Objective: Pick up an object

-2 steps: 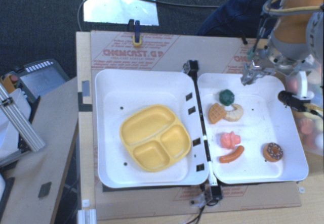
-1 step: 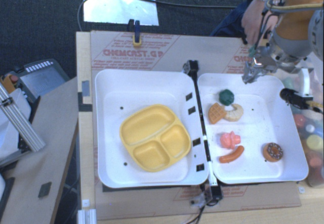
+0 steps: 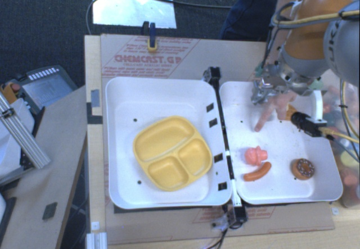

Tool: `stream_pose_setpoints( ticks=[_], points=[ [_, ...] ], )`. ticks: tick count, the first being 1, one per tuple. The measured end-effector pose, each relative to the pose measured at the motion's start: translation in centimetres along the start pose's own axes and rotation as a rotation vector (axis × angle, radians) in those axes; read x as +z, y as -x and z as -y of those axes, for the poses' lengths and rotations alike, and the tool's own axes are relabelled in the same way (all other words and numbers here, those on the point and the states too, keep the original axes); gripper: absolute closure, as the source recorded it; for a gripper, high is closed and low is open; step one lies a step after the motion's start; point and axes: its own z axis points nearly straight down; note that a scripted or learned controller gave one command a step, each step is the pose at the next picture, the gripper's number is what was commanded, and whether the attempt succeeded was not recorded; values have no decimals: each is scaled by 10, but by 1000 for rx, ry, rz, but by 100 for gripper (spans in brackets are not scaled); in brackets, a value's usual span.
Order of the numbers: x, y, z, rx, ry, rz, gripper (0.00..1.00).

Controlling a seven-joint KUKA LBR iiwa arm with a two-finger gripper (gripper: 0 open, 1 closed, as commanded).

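My gripper (image 3: 263, 98) hangs over the back of the right bin (image 3: 323, 191). A pale pink elongated object (image 3: 268, 115) slants down and to the left from just under it, its upper end touching the gripper's body; whether it is held or lies on the bin floor I cannot tell. Toward the bin's front lie a pink cupcake-like toy (image 3: 256, 155), an orange sausage (image 3: 257, 172) just in front of it, and a chocolate donut (image 3: 303, 168) to the right.
The left bin (image 3: 121, 130) holds a yellow three-compartment plate (image 3: 171, 152). A black-clipped divider (image 3: 220, 130) runs between the bins. A person stands behind the bench at the back right.
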Motion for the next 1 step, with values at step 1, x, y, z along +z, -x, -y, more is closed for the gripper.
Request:
stream_pose_setpoints(
  ticks=[1],
  points=[
    [11, -48, 28, 0, -1, 0, 100]
  ],
)
